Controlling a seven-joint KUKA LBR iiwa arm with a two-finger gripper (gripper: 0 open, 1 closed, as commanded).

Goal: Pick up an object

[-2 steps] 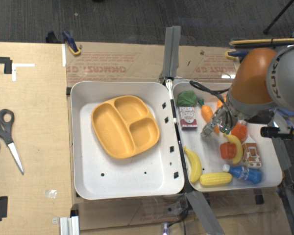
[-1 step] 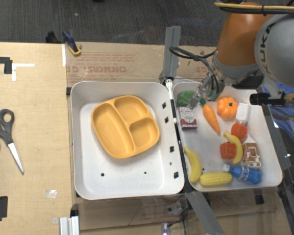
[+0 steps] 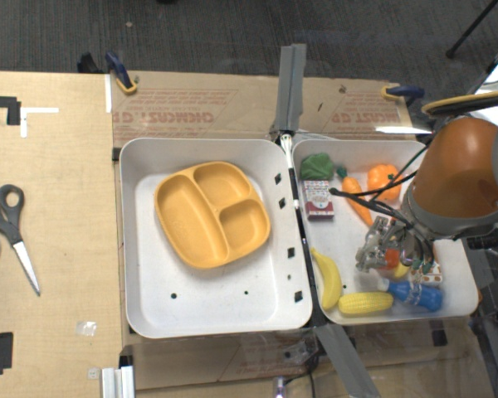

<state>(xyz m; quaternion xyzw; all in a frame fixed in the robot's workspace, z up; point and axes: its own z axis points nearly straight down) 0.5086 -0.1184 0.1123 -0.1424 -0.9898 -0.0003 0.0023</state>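
Scissors [image 3: 12, 230] at far left on the counter [image 3: 50, 172]. Yellow divided plate [image 3: 213, 214] in the left bin [image 3: 133, 247]. In the right bin [image 3: 461, 293]: banana [image 3: 328, 279], corn cob [image 3: 365, 303], carrot [image 3: 358, 201] (further back), tool [image 3: 382, 254] lowered just above the corn; grip state impossible to tell.

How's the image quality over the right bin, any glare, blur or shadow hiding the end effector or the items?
Camera view: even, soft lighting, with no harsh glare on the white right bin. The end effector looks slightly soft and cluttered by cables, so its fingers are hard to read. The corn, banana and yellow tray are sharp, with faint shadows.
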